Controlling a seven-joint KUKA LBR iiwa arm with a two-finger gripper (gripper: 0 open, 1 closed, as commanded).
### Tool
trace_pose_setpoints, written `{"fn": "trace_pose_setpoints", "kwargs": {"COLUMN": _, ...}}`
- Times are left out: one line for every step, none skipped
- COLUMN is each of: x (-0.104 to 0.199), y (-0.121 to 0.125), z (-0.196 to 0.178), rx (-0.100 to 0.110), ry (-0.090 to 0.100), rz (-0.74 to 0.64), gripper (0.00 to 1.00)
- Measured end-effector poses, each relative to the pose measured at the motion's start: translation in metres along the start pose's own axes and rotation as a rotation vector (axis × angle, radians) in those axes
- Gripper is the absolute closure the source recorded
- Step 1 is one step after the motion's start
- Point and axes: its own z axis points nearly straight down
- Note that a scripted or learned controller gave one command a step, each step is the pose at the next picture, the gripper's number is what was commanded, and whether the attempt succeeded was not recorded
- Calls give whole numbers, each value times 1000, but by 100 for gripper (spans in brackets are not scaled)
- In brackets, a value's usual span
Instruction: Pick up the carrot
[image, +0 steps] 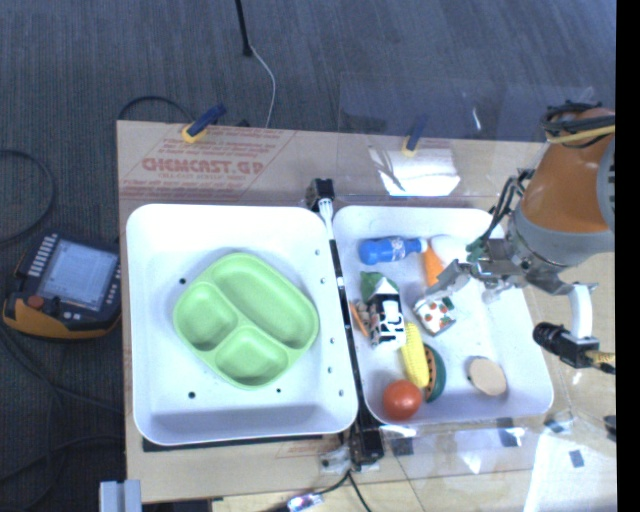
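Single fixed camera above bench (200, 160), angled down, both bins (150, 330) in frame.

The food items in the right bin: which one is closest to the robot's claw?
The carrot, the orange stick beside the blue bottle. The gripper hangs right next to it; the tomato, corn and round cookie lie farther forward.

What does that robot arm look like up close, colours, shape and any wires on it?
The arm is a thick, rounded body with a broad orange band above a grey wrist section. Dark cables loop along its left side. Below it sits a small metallic hand of grey and black parts, reaching over the right white bin. A white bracket with a black cylindrical piece sticks out beneath the wrist.
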Motion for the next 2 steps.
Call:
{"fn": "trace_pose_setpoints", "kwargs": {"x": -21, "y": 81, "z": 80, "rx": 5, "ry": -1, "rz": 288, "gripper": 0}}
{"fn": "trace_pose_setpoints", "kwargs": {"x": -21, "y": 82, "z": 69, "rx": 3, "ry": -4, "rz": 284, "gripper": 100}}
